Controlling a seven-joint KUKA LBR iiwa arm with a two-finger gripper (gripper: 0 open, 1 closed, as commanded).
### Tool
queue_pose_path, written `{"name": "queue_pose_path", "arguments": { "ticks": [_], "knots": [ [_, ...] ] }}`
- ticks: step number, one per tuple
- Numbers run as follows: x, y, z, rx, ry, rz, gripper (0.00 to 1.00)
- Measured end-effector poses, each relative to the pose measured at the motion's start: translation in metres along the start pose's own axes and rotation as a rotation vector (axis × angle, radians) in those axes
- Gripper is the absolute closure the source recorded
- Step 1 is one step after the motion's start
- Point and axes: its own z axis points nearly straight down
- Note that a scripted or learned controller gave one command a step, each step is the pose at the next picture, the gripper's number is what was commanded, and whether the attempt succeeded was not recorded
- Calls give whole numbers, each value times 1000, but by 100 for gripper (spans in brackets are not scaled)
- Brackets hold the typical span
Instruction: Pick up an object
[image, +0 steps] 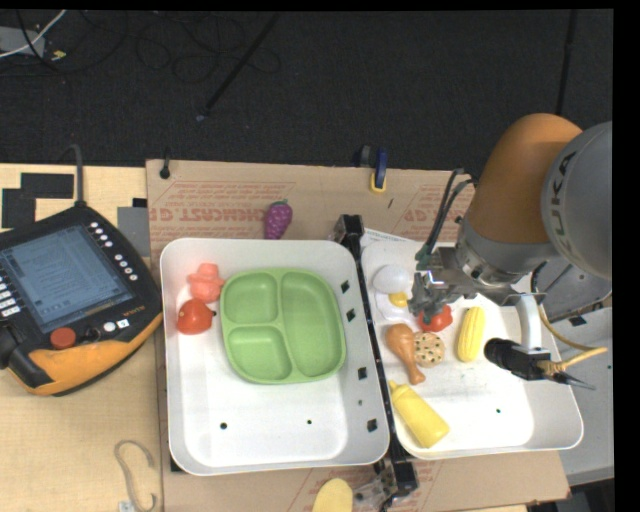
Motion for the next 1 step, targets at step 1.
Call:
{"name": "queue_pose_path", "arguments": {
  "ticks": [1],
  "knots": [
    [12,-3,-17,-4,1,-1,100]
  ]
}}
